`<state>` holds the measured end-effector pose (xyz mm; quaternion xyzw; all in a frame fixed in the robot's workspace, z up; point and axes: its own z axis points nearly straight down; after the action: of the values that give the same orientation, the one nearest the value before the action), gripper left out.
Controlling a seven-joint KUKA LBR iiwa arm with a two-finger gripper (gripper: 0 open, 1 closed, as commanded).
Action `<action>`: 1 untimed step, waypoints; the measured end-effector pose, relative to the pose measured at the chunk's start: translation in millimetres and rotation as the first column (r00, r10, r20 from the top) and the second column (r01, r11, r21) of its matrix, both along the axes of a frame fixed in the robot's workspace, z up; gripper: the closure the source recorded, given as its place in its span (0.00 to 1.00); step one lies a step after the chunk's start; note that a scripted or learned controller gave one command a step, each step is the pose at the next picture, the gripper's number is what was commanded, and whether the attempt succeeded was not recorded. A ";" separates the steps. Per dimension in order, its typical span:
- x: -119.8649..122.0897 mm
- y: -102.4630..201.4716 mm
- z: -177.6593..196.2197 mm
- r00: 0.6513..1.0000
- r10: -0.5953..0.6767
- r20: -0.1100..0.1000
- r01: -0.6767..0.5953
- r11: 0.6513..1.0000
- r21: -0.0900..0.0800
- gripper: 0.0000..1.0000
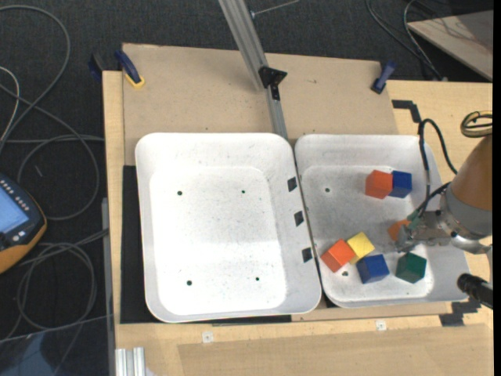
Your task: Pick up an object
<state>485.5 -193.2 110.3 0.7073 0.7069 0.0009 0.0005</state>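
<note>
Crowding is my risk: my jaws (409,240), whose state I cannot tell, hang at right over the right bin (313,210), and could knock the green cube (411,267) just below.

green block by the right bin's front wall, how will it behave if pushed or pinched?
The green block looks rigid and flat-faced, so it likely slides rather than rolls. It seems small, probably light. It sits by the bin wall and the blue block, so a push may jam it.
</note>
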 end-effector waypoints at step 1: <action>6.2 -3.3 44.6 1.000 0.002 0.004 -0.002 1.000 -0.003 1.00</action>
<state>491.7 -196.4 154.9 0.7066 0.7076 0.0012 0.0028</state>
